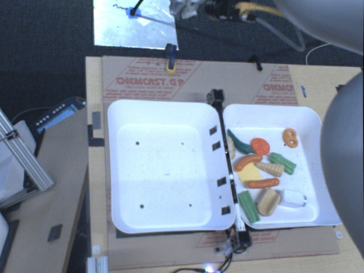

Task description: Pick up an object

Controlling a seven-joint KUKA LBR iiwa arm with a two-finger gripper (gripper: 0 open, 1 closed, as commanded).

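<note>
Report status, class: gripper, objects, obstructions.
Gripper up beyond the bins, holding nothing visible. Toy food piled in right bin. Nothing above the pile.

Bench [142, 75] with two white bins [162, 164]

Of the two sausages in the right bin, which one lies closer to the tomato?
The upper sausage, just below the tomato; the other sausage lies lower, beyond the yellow piece.
</note>
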